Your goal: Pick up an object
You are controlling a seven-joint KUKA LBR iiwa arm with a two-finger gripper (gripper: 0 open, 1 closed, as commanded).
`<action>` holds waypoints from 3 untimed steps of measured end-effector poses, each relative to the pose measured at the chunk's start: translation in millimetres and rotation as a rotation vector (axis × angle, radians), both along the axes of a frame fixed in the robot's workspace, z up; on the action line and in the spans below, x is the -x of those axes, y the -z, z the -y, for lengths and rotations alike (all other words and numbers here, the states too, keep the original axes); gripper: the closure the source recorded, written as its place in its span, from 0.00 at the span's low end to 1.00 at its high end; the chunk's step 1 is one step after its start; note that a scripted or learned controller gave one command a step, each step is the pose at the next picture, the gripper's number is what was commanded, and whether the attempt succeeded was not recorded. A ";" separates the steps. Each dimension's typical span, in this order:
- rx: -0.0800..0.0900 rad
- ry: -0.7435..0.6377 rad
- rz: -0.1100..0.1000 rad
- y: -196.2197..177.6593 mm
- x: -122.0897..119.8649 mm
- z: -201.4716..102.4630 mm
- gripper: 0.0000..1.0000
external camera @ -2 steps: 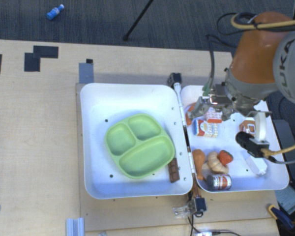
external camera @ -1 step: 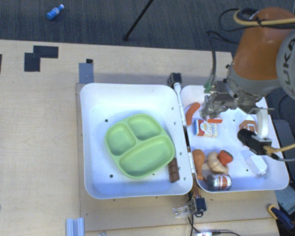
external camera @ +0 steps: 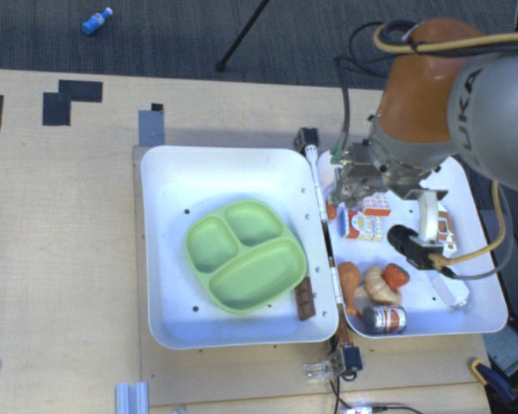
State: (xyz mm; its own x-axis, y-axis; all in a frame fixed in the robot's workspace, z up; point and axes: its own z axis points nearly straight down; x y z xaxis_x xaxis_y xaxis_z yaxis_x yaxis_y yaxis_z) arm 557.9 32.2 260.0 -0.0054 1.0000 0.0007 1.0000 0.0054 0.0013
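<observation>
The pincer (external camera: 360, 182) hovers low in the right bin (external camera: 479, 313). Its state cannot be told. A green divided plate (external camera: 246, 253) lies in the left bin (external camera: 168, 231).

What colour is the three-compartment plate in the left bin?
Light green divided plate, clearest in the camera view.

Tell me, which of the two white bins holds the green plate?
The left bin holds the green divided plate. The right bin, under the gripper, holds a jumble of small things instead, including a can.
</observation>
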 end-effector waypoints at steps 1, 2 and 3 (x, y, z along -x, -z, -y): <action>0.001 0.003 0.002 -17.5 -28.0 58.6 1.00; 0.000 0.004 -0.001 30.2 38.9 47.9 1.00; 0.000 0.001 0.003 -47.2 67.2 14.1 1.00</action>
State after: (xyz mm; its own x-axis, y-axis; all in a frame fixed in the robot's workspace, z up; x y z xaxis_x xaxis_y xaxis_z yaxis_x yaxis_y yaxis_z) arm 490.7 18.1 307.2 -0.0046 1.0000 0.0010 1.0000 0.0046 0.0042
